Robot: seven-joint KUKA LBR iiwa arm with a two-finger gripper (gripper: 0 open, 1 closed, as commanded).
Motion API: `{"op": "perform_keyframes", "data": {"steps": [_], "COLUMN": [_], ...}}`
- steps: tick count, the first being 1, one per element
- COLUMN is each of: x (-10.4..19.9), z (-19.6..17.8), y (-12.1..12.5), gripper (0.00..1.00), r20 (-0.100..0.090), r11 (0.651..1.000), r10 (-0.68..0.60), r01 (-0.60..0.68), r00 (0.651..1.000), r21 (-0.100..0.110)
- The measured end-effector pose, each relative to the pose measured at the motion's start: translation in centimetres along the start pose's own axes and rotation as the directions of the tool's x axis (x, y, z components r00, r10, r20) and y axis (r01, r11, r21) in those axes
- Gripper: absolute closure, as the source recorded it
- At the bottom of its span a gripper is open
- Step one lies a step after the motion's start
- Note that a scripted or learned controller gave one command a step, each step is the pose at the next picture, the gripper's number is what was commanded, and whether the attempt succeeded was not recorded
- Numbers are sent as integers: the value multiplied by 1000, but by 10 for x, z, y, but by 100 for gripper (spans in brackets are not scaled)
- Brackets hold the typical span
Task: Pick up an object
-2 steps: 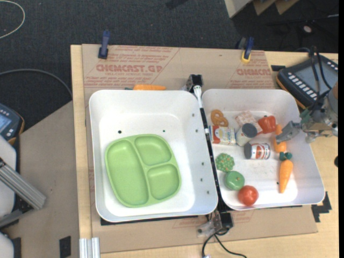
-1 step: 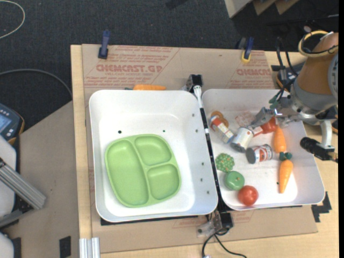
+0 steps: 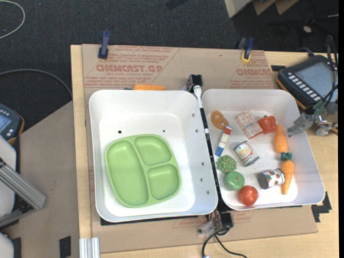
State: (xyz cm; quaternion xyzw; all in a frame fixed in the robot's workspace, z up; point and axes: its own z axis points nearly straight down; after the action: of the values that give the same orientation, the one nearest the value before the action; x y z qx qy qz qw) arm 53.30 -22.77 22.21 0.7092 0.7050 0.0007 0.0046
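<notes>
The right bin (image 3: 305, 190) holds several small toy foods. A brown pretzel (image 3: 218, 119), a pink and white packet (image 3: 247, 123) and a red pepper (image 3: 267, 124) lie at its far side. An orange carrot (image 3: 280, 138) sits near the right wall. A blue and red tube (image 3: 222, 142), a small tin can (image 3: 245, 153) and a green broccoli (image 3: 226, 163) occupy the middle. A green apple (image 3: 234, 180), a red tomato (image 3: 248, 195), a dark can (image 3: 271, 178) and a second carrot (image 3: 288, 175) lie at the near side.
The left bin (image 3: 102, 112) carries a green three-compartment tray (image 3: 142, 169). A grey metal piece (image 3: 310, 121) rests at the right bin's right rim. A control pendant (image 3: 309, 82) lies at the back right. An orange object (image 3: 149, 87) sits behind the left bin.
</notes>
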Motion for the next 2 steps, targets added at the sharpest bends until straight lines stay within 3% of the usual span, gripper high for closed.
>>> {"op": "perform_keyframes", "data": {"steps": [1, 2], "x": [40, 28], "z": [134, 134], "y": [95, 136], "gripper": [0, 0], "r20": [-7, -4], "r11": [1000, 1000], "r10": [-12, -9], "r01": [12, 9], "r00": [1000, 1000], "r21": [3, 0]}}
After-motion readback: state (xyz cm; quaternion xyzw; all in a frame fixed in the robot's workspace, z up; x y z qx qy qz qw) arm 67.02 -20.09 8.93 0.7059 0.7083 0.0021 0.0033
